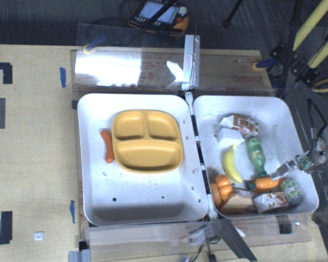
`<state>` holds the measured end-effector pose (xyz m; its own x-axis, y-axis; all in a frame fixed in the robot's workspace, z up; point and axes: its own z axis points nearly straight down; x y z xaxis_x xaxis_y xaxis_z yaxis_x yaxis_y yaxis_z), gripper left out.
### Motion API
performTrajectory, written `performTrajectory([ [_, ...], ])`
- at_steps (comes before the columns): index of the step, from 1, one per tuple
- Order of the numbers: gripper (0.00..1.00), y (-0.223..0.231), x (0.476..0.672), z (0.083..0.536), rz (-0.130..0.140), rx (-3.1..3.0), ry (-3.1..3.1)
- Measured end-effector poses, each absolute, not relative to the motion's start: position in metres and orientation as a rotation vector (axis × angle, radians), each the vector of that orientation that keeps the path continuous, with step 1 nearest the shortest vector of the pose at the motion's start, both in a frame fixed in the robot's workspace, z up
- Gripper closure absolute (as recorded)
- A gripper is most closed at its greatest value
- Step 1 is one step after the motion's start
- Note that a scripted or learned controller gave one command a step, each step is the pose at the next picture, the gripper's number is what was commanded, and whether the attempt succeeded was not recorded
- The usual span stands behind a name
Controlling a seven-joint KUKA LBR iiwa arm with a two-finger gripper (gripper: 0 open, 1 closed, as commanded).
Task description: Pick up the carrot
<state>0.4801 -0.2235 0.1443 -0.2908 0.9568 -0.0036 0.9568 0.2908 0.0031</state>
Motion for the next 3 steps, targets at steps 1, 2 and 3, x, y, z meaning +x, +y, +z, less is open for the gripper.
performTrajectory([
  [1, 0.00, -0.180, 0.480, 0.106, 0.000, 2.298, 2.147],
  [2, 0.00, -0.130, 0.488, 0.147, 0.001, 2.134, 2.302],
  [3, 0.00, -0.182, 0.481, 0.086, 0.004, 2.599, 1.761],
])
